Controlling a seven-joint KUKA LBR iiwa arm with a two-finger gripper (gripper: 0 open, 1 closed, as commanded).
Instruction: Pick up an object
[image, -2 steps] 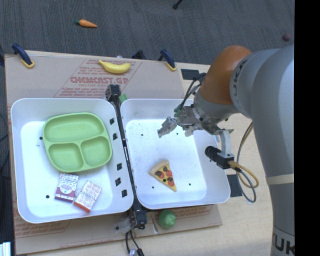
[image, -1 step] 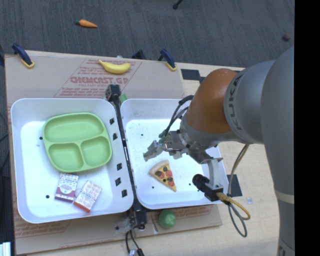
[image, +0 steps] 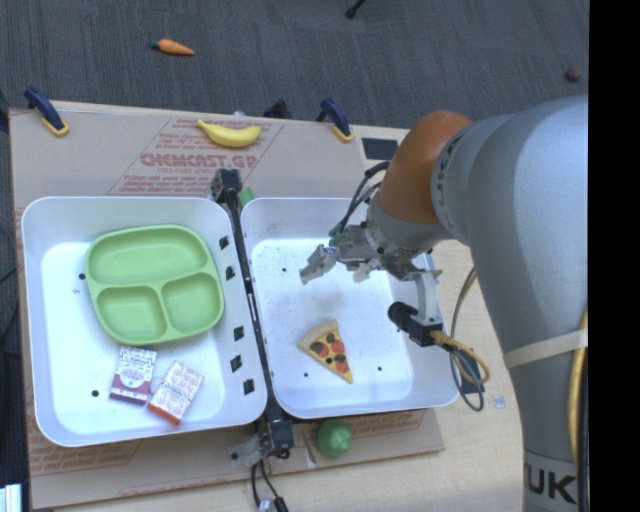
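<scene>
- Camera view, surface and room: a brown cardboard sheet (image: 70, 130) with red printing is seen laid over the bench, held by blue clamps (image: 46, 110) at its far edge. Dark grey carpet (image: 300, 50) is seen beyond it, and a pale tabletop (image: 480, 440) is seen at the near right.
- Two shallow white bins are counted, side by side and touching along a black clipped seam: the left bin (image: 40, 330) and the right bin (image: 425, 375).
- In the left bin, one green divided plate (image: 155, 280) with three compartments is seen, and two small printed packets (image: 133, 375) (image: 176, 390) are laid just beside each other near its front edge.
- In the right bin, one toy pizza slice (image: 328, 350) is seen lying flat, toward the front and apart from the walls.
- Outside the bins, one yellow banana (image: 229, 131) is seen on the cardboard behind them, one green ball (image: 335, 437) just in front of the right bin, and one orange carrot (image: 176, 46) on the carpet.
- One grey arm (image: 510, 200) with an orange band is seen reaching in from the right.
- The gripper (image: 318, 264) is held over the back half of the right bin, well apart from the pizza slice; nothing is seen between its fingers, and how far they are spread cannot be told.
</scene>
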